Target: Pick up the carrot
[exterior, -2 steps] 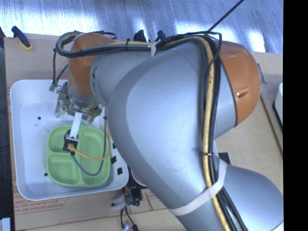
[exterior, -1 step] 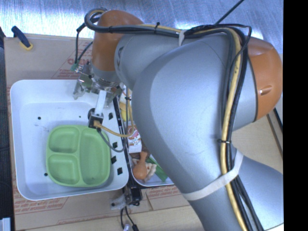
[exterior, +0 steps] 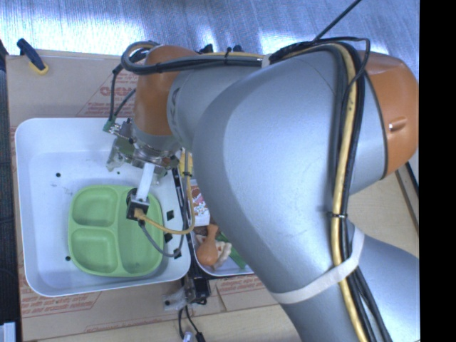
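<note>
Looming across the desk [exterior: 71, 77], the arm [exterior: 285, 177] hangs its tool [exterior: 125, 152] over the left bin [exterior: 28, 191], by the green tray [exterior: 100, 237]; open or shut, cannot tell. Approach step: the likely carrot [exterior: 206, 248] peeks out of the right bin [exterior: 214, 268], so the tool must cross over.

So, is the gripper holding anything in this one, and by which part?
It cannot be told. The gripper sits over the left bin, by the upper edge of the green divided tray; the wrist hides its tip, so no hold can be confirmed.
</note>
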Controlling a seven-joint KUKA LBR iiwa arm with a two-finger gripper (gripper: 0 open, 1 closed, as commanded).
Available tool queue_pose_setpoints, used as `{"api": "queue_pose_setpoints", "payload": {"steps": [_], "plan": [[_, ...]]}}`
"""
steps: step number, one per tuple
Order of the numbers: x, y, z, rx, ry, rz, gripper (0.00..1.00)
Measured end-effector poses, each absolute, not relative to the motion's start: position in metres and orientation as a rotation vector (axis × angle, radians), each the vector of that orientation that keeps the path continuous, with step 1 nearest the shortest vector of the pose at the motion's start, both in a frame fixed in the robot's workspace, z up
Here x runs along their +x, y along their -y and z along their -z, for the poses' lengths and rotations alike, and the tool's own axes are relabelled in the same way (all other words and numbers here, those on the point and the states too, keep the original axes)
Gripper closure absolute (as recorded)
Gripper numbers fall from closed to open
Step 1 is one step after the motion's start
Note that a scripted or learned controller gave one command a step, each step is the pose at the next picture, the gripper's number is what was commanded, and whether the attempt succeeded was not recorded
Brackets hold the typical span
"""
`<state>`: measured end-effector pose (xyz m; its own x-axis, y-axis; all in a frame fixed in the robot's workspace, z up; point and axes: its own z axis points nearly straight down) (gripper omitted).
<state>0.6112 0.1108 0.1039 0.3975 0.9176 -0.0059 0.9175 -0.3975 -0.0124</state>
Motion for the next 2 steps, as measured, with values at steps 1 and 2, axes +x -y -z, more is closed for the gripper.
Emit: {"api": "queue_pose_setpoints", "payload": {"steps": [1,2], "plan": [[0.611,-0.111,-0.114,-2.608,1.737,-0.031,1.00],[0.584,-0.089,-0.193,-2.867,1.283,-0.012,1.00]]}}
